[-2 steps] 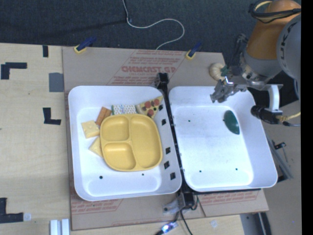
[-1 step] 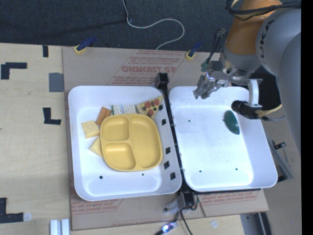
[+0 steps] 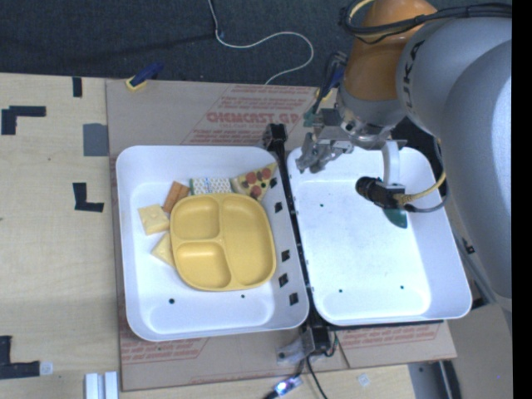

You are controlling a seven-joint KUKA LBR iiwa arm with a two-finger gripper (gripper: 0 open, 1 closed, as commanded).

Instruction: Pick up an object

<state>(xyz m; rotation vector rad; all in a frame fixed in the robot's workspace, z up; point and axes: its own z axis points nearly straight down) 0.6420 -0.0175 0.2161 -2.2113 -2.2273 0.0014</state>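
The gripper [image 3: 320, 158] is seen at twelve o'clock of the right bin [image 3: 378, 293], nothing seen between its parted fingers; the yellow tray [image 3: 223, 241] in the left bin [image 3: 137, 302] is judged light, stiff, slippery, best pinched at its rim.

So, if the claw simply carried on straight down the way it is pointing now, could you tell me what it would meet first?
Most likely the bare white floor of the right bin, near its upper-left corner beside the divider. The claw hangs just right of that edge. Depth is hard to judge from this slanted view, so it might clip the rim instead.
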